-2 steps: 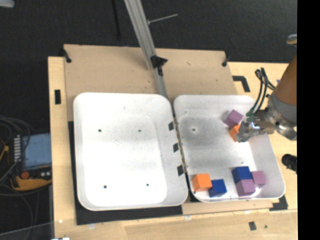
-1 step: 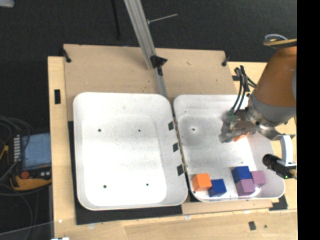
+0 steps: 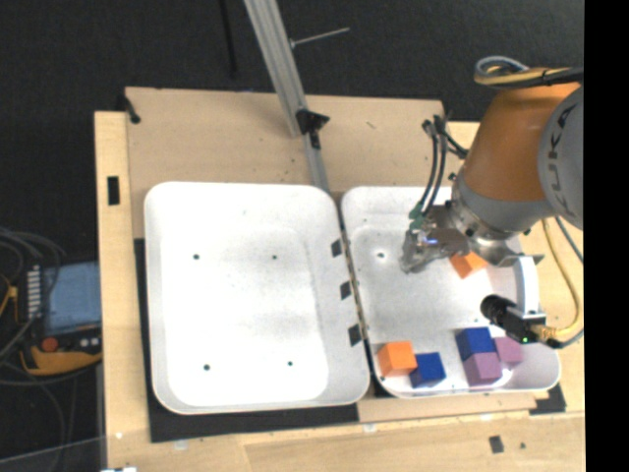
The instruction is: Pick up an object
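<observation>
Closest to the camera is the near edge of the wooden bench (image 3: 295, 445), and just past that a little pile of blocks sits along the near side of the right bin (image 3: 393, 205). The pincer (image 3: 421, 254) hangs over the middle of that right bin, a bit toward its far-left part, and honestly it's just a dark blur, so I can't tell how open it is or whether it has anything in it. Right beside it, to the right and partly tucked under the wrist, there's an orange block (image 3: 466, 264). Going outward from there: near the front rim you've got another orange cube (image 3: 397, 358) with a small blue cube (image 3: 428, 369) touching it on the right, then a gap, then a bigger blue block (image 3: 476, 342) with a purple block (image 3: 482, 367) just in front of it and a pink one (image 3: 509, 352) at their right. The arm (image 3: 511, 165) with its fat orange band comes in from the right. The left bin (image 3: 246, 293) sits right up against the right one.
</observation>
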`<action>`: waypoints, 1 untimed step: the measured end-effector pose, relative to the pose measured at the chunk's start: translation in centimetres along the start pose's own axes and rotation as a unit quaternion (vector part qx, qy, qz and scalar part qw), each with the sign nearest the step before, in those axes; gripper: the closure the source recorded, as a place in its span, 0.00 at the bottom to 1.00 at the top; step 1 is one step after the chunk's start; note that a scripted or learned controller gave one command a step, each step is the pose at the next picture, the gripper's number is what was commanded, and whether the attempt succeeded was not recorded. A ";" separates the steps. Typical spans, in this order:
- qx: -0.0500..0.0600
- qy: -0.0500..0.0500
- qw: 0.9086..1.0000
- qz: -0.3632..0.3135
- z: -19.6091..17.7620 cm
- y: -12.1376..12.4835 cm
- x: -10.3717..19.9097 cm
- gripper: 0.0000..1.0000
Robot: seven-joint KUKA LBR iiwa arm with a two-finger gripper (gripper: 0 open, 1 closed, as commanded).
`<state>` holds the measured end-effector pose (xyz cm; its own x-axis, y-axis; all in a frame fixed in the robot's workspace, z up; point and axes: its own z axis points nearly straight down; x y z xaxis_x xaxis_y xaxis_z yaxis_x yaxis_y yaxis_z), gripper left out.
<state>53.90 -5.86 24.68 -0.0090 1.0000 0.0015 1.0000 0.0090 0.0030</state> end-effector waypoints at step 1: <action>0.000 0.000 1.000 0.000 -0.1 0.5 5.6 1.00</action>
<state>54.37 -0.22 24.79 -0.0085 1.0000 0.0015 1.0000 0.0085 0.0020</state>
